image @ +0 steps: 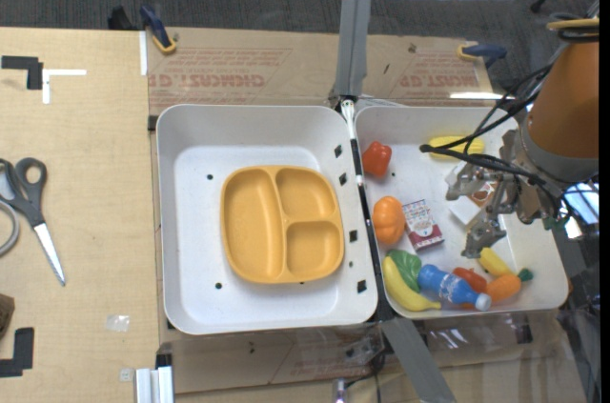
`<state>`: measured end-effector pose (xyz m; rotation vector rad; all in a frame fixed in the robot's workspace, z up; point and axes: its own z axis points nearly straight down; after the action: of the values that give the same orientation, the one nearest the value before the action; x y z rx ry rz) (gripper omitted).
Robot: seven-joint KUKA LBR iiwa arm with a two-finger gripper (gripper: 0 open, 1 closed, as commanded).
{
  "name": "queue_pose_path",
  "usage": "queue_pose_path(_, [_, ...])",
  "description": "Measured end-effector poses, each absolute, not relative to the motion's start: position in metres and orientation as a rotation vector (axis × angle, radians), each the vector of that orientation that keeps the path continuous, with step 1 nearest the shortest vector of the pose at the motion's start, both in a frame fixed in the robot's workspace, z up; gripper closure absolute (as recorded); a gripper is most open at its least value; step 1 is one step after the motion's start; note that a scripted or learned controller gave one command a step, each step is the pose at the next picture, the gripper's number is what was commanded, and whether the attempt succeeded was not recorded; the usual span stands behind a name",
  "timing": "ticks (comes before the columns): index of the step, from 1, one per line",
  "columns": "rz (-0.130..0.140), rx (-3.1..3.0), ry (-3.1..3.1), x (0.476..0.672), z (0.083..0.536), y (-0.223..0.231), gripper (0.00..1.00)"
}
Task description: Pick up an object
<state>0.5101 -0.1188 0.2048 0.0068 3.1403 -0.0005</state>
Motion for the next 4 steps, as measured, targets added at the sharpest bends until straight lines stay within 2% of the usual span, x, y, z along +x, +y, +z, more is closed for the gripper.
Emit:
queue_pose_path(1, [-0.005, -0.054, 3.127, 0.534, 0.099, -0.104, 0.00])
queue_pose_path(2, [-0.002, -0.260, 3.124, 0.597, 0.148, -0.184, 0.00])
queue_pose_path(3, [0.003, -0.081, 3.122, 0.558, 0.103, -0.216, 0.00])
queue_pose_path(4, [0.001, 0.028, 3.140, 0.509, 0.092, -0.159, 0.00])
